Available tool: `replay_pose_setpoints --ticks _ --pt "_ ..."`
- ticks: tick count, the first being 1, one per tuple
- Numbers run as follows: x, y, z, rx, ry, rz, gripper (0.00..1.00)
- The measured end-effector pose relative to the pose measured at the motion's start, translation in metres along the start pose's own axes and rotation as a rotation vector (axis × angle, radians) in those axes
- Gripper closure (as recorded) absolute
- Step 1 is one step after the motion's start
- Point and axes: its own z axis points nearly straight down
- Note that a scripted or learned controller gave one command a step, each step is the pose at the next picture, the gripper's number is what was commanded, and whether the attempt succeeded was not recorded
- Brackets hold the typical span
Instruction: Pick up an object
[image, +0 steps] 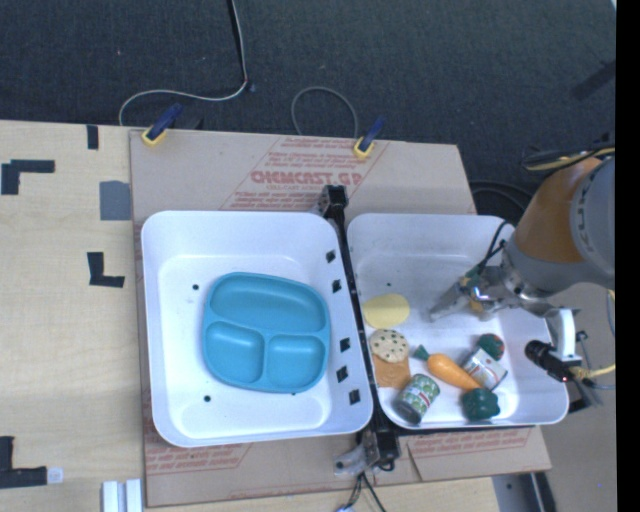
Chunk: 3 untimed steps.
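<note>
claw (462, 298) above-right of toy carrot (447, 369), apart

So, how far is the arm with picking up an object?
Nothing looks picked yet: the toy carrot, can, cookie and yellow disc all lie in the right bin. The pincer is low inside that bin, beside them. Grasping and lifting remain.

Wooden bench (60, 330) bears cardboard sheet (420, 180), two white bins (165, 240) atop.
</note>
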Motion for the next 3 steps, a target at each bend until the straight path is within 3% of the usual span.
replay_pose_setpoints --ticks 1,2,3 --pt "-0.021 -0.044 -0.056 0.0 0.001 0.005 0.0" --pt "-0.01 0.0 0.002 0.001 0.0 0.0 0.0" --pt "-0.02 -0.055 -0.055 0.002 0.003 0.005 0.0"
